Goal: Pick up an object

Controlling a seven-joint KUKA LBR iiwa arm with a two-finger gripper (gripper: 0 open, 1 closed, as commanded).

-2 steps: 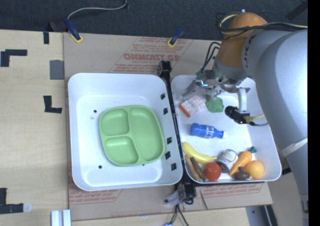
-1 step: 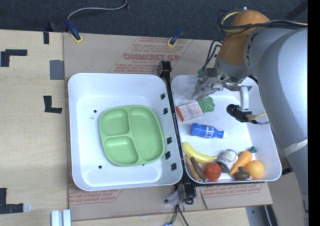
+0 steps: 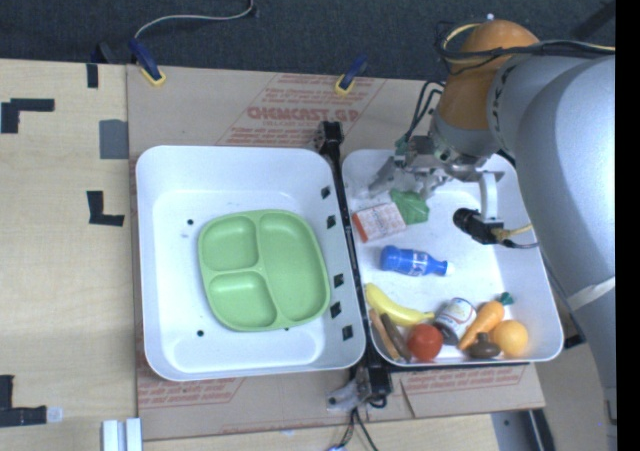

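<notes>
The arm [image 3: 560,139] comes in from the right and bends over the far end of the right bin [image 3: 530,269], with its orange band [image 3: 470,104] just above the wrist. The gripper [image 3: 405,182] hangs low there, its two thin fingers [image 3: 383,177] spread apart and pointing down toward the bin floor. Nothing sits between them.

Just below the fingertips, on the near side, lies a crumpled green packet [image 3: 411,207]; it looks very close to the tips, though I cannot tell if they touch it. Beside that, a little toward the bins' divider, lies a flat white packet with red print [image 3: 377,221]. Nearer the camera from the gripper lies a blue bottle [image 3: 412,261] on its side. Farther still toward the near wall lies a heap: a banana [image 3: 396,307], a red tomato [image 3: 426,342], a small can [image 3: 455,315], a carrot [image 3: 487,317] and an orange [image 3: 510,338]. A black fitting [image 3: 478,224] with a cable hangs off the wrist, to the right of the fingers.

Well off to the gripper's left, across the divider, the left bin [image 3: 165,259] holds a green plate [image 3: 263,269] with three sections, lying flat
</notes>
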